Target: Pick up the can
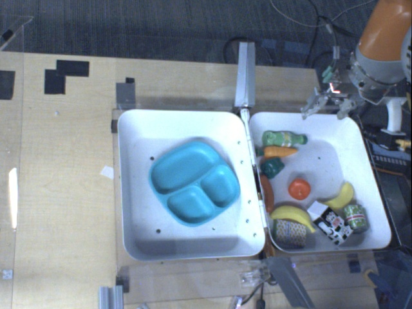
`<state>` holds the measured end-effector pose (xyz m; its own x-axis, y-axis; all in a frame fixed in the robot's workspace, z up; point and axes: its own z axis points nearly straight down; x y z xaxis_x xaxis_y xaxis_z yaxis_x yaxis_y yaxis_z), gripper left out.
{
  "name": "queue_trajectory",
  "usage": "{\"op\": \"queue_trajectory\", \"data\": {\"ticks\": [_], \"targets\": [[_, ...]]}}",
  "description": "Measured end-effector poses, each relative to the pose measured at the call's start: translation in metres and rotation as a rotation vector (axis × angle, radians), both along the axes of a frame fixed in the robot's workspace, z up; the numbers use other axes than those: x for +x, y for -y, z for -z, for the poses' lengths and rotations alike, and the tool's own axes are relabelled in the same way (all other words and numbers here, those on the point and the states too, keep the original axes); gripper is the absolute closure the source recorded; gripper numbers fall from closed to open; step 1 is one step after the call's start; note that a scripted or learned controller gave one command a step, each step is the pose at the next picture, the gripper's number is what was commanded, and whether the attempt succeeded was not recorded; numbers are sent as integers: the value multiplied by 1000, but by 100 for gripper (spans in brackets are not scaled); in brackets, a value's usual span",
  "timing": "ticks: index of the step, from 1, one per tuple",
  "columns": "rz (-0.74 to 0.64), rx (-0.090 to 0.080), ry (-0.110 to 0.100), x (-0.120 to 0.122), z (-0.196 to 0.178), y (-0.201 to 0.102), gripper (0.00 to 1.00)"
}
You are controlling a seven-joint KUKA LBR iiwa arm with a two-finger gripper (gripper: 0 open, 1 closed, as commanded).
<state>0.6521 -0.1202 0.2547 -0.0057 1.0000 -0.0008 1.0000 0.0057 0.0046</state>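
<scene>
The can is small, with a green and red label, and stands in the front right corner of the right bin. A small banana lies just behind it and a black-and-white carton touches its left side. My gripper hangs over the bin's back rim, far behind the can, with its two fingers spread open and nothing between them.
The right bin also holds a green bottle, a carrot, a dark green item, an orange ball, a large banana and a grey round object. A blue divided plate lies in the left bin.
</scene>
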Motion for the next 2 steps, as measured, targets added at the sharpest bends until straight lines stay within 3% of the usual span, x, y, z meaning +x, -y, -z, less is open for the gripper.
{"op": "queue_trajectory", "data": {"ticks": [1,2], "targets": [[-167,-2,3,-2,-61,-19,0],[-172,-4,11,-1,-74,-20,100]]}}
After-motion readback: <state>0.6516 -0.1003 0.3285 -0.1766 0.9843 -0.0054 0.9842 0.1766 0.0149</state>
